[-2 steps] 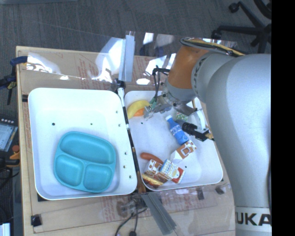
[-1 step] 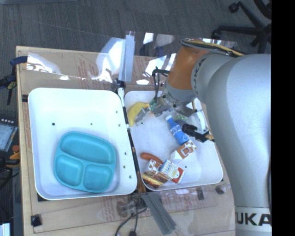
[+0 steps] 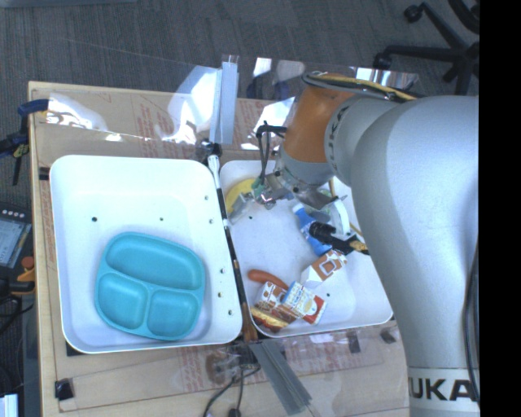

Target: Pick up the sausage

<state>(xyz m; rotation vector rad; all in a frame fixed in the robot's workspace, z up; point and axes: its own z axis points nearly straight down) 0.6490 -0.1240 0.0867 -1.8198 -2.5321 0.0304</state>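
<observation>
Sausage (image 3: 268, 278): a short, reddish-orange link with rounded ends, lying flat on the white floor of the right-hand bin (image 3: 368, 303). Its long axis runs nearly left to right, tilted slightly. It rests toward the bin's near left part, just above a pile of printed packets (image 3: 286, 307).

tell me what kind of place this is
Probably a robotics lab or test bench, not a kitchen. A big grey arm reaches over two white bins on a board, the floor is grey carpet with office chair wheels, and cables hang at the front edge.
</observation>
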